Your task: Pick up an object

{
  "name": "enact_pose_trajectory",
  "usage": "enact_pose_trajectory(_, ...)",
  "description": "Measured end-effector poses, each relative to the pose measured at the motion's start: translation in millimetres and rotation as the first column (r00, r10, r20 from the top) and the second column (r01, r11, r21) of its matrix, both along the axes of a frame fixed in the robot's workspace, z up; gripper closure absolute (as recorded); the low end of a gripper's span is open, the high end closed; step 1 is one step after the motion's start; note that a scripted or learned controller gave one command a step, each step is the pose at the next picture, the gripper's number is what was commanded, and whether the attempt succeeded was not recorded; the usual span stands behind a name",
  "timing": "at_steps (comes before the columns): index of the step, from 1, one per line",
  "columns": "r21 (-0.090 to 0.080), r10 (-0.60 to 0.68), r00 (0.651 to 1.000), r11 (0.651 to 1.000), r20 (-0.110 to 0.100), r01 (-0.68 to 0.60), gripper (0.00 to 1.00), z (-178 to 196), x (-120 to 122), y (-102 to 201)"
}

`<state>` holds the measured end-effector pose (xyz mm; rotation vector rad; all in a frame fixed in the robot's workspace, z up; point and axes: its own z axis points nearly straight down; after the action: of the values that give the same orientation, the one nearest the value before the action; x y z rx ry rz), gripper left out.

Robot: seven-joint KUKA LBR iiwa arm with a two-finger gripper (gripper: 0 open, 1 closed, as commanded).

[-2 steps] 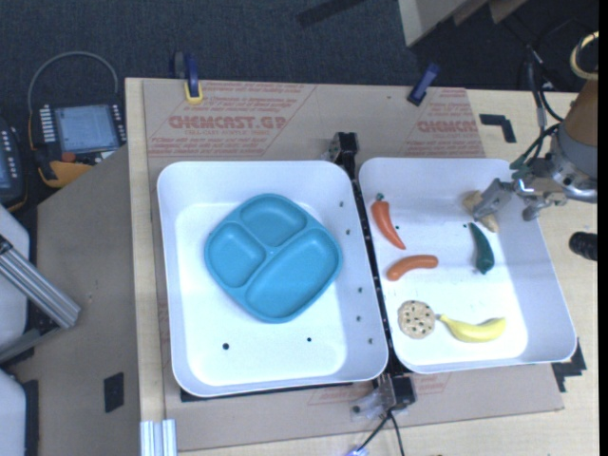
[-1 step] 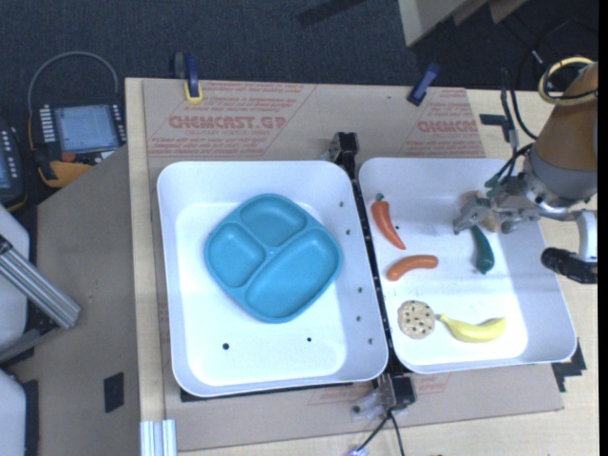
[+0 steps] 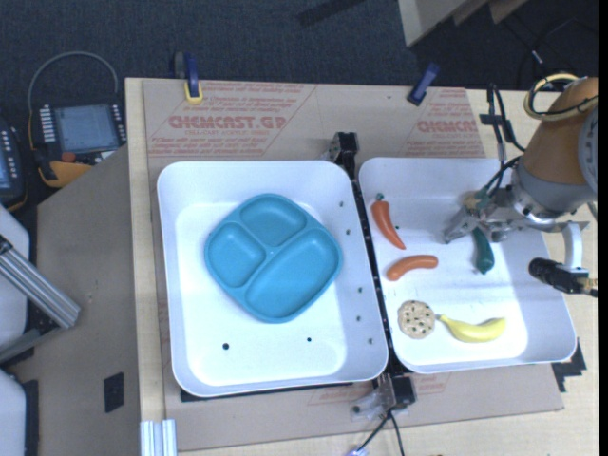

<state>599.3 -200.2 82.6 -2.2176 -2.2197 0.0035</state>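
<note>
The hand (image 3: 483, 224) hovers over the right bin (image 3: 541, 350) at 3 o'clock, fingers spread apart, a teal object (image 3: 484, 253) just below. Step: approach. Next: descend, then clamp onto it.

Arm (image 3: 560, 150) cut off by right edge; only the wrist and part of the orange band are seen. Gripper (image 3: 483, 228) small and partly masked by its own body; finger spread cannot be judged. Teal object (image 3: 484, 253) just below the gripper is too small to be identified; contact with the fingers cannot be told. Right bin (image 3: 456, 174) has its far right rim covered by the arm. Handheld screen (image 3: 84, 126) at upper left is blurred; its display cannot be read. Metal rail (image 3: 33, 278) is clipped by left edge.
</note>
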Motion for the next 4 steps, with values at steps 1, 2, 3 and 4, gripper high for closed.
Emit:
enact_pose_trajectory(1,-0.002,0.000,1.000,1.000,0.006,0.000,1.00,13,1,0)
enact_pose_trajectory(2,-0.004,0.001,1.000,1.000,0.012,-0.001,1.00,75,10,2)
enact_pose_trajectory(3,-0.005,0.001,1.000,1.000,0.013,0.000,1.00,136,19,-1)
enact_pose_trajectory(4,-0.005,0.001,1.000,1.000,0.014,-0.001,1.00,199,17,3)
